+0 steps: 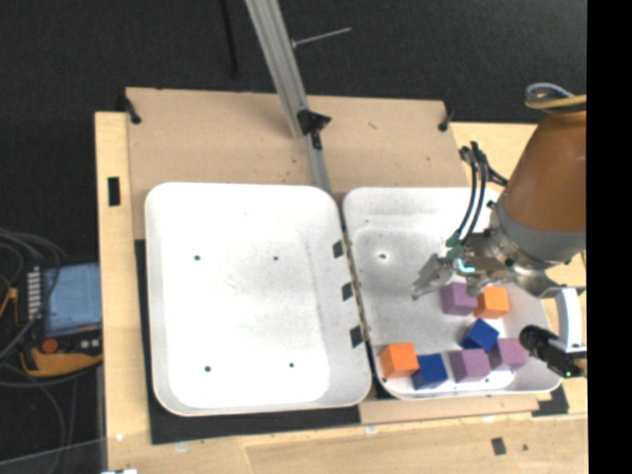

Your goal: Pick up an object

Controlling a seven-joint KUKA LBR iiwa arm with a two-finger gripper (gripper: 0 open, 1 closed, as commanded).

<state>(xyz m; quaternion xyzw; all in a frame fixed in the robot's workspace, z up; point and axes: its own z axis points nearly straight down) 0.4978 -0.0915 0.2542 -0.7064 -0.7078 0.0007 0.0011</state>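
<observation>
Purple block [458,297] beneath gripper [434,276], arm (from right) reaching down

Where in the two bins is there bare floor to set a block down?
The left bin has bare floor from wall to wall. In the right bin, the far-left part beside the divider is bare. Its near edge is crowded: orange block, blue block, purple block, with more under the gripper.

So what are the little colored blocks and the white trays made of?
The blocks, such as the orange block and the blue block beside it, look like painted wood or solid plastic: flat matte faces, crisp edges, no shine. Too small to tell which. The left tray and right tray look like molded plastic: smooth white, rounded corners, raised lips.
</observation>
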